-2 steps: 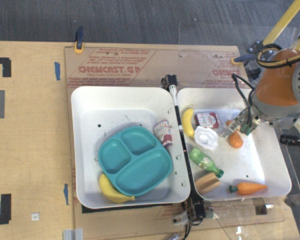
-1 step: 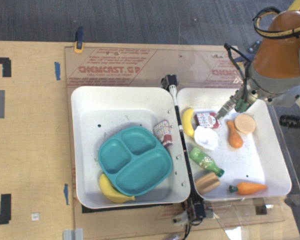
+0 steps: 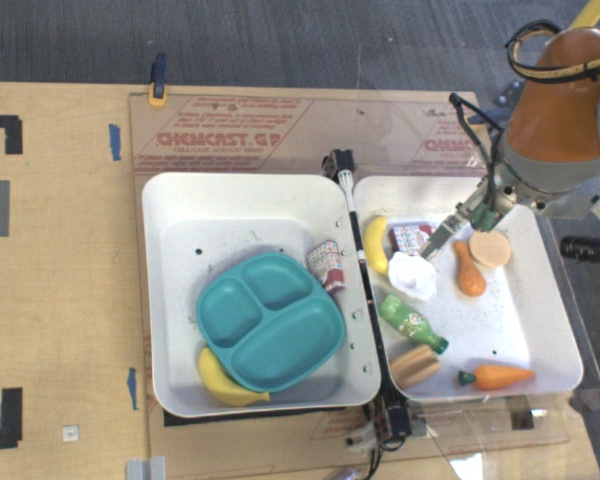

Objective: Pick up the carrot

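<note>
Lying at the near edge of the right bin [image 3: 550, 268], the carrot [image 3: 500, 376] is pointing its green end toward a brown block [image 3: 414, 365] and a green bottle [image 3: 412, 323]. Farther back, the pincer [image 3: 442, 238] is hanging over a white lump [image 3: 412, 274], its fingers appearing close together with nothing between them. Beside it, the left bin [image 3: 170, 268] is holding a teal divided tray [image 3: 270, 320] over a banana [image 3: 225, 383].

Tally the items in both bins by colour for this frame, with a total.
Yellow: 2, banana, banana
Orange: 2, carrot, carrot
Teal: 1, tray
Green: 1, bottle
White: 1, white item
Tan: 2, block, disc
Printed red-white: 2, can, packet
Total: 11
</note>
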Controlling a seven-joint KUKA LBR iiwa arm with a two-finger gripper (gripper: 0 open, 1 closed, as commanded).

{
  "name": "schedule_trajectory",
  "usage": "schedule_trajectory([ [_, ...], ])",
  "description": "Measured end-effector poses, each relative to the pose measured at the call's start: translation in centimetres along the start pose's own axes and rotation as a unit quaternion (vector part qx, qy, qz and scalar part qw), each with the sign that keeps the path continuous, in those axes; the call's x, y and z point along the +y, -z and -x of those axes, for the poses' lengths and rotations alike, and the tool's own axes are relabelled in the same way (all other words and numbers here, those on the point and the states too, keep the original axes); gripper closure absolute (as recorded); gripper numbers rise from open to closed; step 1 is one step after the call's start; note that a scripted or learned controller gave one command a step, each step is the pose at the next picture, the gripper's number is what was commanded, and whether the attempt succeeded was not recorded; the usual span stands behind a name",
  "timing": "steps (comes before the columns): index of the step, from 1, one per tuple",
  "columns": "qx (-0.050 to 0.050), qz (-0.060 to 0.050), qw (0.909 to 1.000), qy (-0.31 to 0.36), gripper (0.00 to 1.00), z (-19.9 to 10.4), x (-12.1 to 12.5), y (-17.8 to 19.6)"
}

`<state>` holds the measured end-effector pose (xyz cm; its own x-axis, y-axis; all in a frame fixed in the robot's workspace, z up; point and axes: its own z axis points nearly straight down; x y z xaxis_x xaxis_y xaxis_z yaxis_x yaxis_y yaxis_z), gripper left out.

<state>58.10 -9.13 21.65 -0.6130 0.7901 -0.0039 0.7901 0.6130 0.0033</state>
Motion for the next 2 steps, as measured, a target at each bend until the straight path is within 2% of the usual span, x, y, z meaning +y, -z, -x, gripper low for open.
schedule_trajectory([
  [1, 0.004, -0.004, 1.0000, 0.005, 0.00, 3.3, -1.1, -8.4],
  [2, -0.012, 0.013, 0.9980, -0.061, 0.00, 8.4, -3.3, -11.3],
])
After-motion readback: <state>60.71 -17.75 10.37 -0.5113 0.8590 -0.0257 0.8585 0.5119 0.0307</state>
